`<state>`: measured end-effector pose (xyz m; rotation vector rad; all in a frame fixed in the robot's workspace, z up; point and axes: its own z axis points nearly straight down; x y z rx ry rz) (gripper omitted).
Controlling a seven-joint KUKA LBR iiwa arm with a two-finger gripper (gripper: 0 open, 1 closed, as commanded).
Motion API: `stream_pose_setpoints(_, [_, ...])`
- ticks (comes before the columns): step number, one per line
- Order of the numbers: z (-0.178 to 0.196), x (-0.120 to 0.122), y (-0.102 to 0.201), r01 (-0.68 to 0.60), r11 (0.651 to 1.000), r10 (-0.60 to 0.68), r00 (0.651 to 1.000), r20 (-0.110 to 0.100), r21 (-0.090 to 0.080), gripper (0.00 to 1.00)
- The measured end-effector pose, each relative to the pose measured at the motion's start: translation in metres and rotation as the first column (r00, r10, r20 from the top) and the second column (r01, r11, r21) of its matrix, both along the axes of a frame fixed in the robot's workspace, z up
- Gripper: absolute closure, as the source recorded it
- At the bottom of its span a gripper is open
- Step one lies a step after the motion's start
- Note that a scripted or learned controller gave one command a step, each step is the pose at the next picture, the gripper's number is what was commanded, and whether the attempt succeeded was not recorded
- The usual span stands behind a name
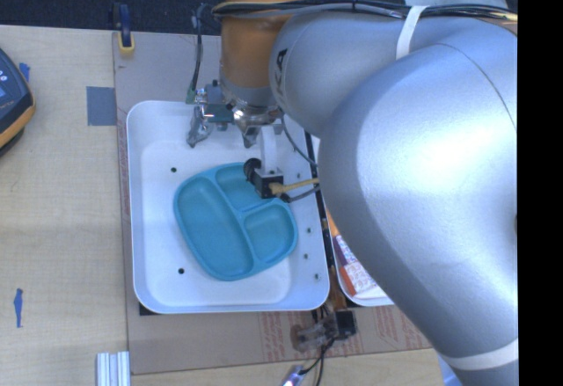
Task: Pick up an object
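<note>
Camera view.
- Left bin point(132, 200): white and shallow, seen whole apart from its far-right corner, which lies under the robot.
- Blue divided tray point(224, 230): lies flat in the middle of the left bin, its top-right edge partly covered.
- Gripper point(227, 125): over the left bin's far end, above the tray. Whether it is open or closed cannot be told, and nothing is seen held.
- Arm point(422, 156): hides nearly everything right of the left bin.
- Right bin point(352, 294): only a sliver shows.
- Printed packet point(349, 268): in that sliver, mostly hidden.
</note>
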<state>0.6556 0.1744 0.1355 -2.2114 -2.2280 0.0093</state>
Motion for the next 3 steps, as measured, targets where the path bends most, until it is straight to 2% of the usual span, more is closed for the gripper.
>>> stream_pose_setpoints(1, [0.155,0.001,0.028,-0.001,1.0,0.001,1.0,0.005,0.003,0.0])
stream_pose_setpoints(2, [0.129,0.0,0.012,0.002,1.0,-0.002,1.0,0.001,0.0,0.0])
stream_pose_setpoints(3, [0.07,0.0,-0.046,0.003,1.0,-0.003,1.0,0.001,-0.001,0.0])
